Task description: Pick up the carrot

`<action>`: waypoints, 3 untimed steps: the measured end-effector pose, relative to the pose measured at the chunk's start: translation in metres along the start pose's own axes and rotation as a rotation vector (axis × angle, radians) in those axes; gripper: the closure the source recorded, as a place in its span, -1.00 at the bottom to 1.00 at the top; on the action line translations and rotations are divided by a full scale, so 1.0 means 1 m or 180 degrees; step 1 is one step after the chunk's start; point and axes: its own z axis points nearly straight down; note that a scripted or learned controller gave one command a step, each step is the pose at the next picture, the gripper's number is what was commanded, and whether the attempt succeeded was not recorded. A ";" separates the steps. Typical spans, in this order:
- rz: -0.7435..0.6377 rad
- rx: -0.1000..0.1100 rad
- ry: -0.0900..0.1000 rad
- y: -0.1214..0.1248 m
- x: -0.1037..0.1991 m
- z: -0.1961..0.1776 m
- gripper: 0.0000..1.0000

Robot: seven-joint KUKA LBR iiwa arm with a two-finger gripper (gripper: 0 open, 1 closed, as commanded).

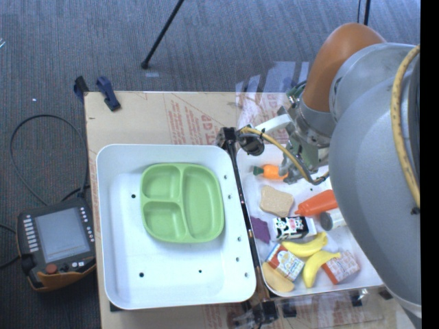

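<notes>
Orange carrot [274, 172] just left of the gripper [296, 172]

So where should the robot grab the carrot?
Probably around the carrot's orange middle, coming straight down from above. It lies flat in the right bin, with the bread slice close below it, so squeezing across its short width seems safest.

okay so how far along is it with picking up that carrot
Early to midway, by the look of it. Done: the arm has reached into the right bin, and its tool sits right beside the carrot. In hand: the approach; the carrot lies in the bin, among the other food. Left: closing on it and lifting it. The green plate in the left bin plays no part.
</notes>
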 end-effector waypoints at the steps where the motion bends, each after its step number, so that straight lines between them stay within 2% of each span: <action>1: 0.0070 0.0016 -0.0009 -0.037 0.008 -0.017 1.00; 2: 0.0126 0.0022 -0.0027 -0.031 0.007 -0.025 1.00; 3: 0.0058 0.0019 -0.0023 -0.108 0.007 -0.016 1.00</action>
